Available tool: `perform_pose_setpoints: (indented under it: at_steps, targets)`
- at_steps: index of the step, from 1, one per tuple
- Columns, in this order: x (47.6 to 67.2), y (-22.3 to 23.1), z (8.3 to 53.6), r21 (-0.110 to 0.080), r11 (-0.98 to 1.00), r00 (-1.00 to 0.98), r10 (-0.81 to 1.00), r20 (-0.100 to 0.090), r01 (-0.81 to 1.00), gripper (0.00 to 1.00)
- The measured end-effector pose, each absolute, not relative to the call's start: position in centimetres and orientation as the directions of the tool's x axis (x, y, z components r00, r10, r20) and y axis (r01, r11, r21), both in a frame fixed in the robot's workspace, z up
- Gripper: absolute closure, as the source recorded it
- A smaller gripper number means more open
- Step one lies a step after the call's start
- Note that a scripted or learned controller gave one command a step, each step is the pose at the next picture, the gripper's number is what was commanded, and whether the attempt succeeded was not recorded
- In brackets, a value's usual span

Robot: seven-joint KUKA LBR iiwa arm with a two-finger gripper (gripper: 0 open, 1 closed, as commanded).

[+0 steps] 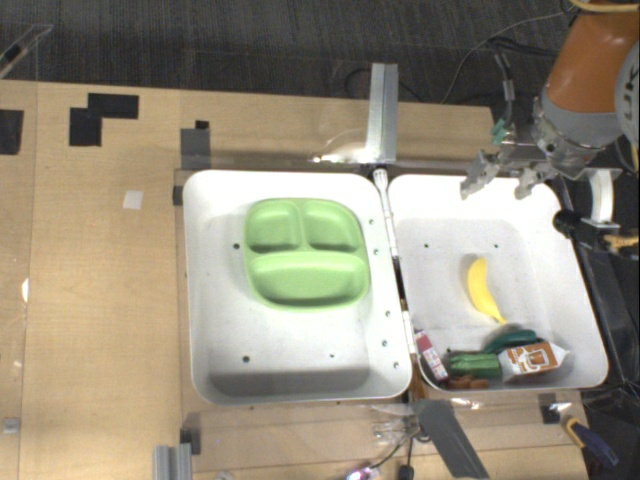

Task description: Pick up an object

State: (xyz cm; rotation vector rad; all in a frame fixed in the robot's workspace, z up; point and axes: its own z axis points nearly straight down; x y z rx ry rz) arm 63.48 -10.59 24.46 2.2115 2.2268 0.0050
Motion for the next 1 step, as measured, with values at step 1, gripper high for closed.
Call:
perform_pose_setpoints:
  at_steps: [1]
  targets:
    - [58.58, -13.07, 14.99, 0.003, -0.01, 0.01, 1.0, 0.0, 1.0, 0.0]
